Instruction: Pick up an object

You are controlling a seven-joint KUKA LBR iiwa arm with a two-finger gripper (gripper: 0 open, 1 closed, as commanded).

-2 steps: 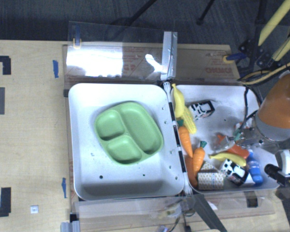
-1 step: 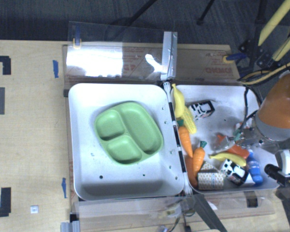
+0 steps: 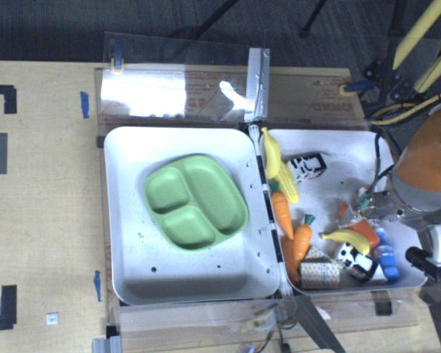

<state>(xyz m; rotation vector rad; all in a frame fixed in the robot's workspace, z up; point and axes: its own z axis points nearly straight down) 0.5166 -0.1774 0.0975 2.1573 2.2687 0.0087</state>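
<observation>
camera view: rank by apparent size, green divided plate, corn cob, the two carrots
1. Green divided plate, by far the largest.
2. Corn cob, long and thin along the bin divider.
3. The carrots: upper carrot and lower carrot look close in size; I would not rank them.

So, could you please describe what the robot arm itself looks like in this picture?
The arm enters at the right edge as a rounded, glossy orange band above a grey wrist section. A thin dark cable curves down alongside it. The gripper is a small cluster of grey metal parts with bits of coloured wiring; its finer details are too blurred to make out.
</observation>
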